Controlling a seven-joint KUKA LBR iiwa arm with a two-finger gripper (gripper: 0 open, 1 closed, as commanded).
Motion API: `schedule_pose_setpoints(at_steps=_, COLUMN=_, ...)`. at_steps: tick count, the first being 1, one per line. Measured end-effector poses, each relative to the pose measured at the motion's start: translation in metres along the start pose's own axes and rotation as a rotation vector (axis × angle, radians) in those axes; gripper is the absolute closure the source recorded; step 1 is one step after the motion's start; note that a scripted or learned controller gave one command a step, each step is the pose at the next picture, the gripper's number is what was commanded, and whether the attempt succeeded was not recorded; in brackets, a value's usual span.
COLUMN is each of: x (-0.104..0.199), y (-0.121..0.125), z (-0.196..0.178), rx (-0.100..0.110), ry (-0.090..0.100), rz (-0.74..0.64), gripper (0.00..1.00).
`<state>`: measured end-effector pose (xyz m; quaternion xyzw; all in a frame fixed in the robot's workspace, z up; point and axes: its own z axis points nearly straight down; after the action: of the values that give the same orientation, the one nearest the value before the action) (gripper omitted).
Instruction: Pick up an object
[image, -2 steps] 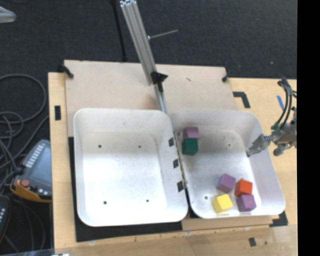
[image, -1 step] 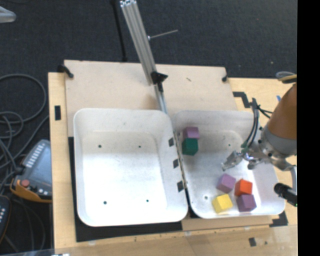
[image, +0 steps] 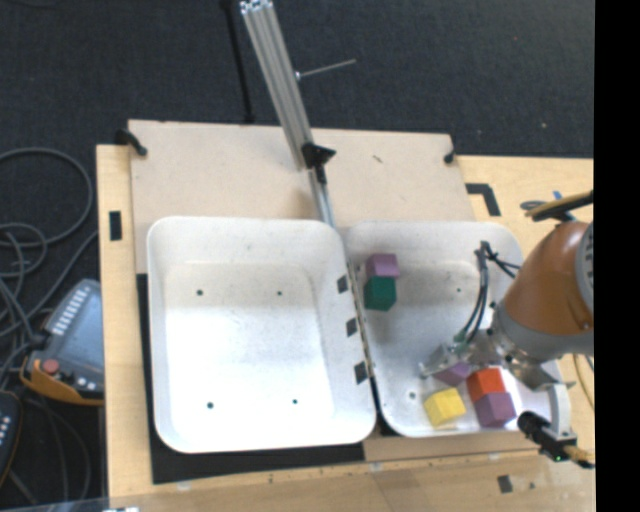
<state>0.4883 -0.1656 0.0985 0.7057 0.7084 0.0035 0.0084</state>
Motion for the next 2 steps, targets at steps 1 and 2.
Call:
schedule_pose_setpoints(at_steps=1, x=-0.002, y=0.002, z=-0.012, rx=-0.008, ry=-0.004, rz=0.008, gripper=1.0)
schedule_pose_setpoints(at_steps=2, x=0.061, y=-0.001, z=-0.1, rx=0.011, ry=0.007, rz=-0.001, gripper=1.0)
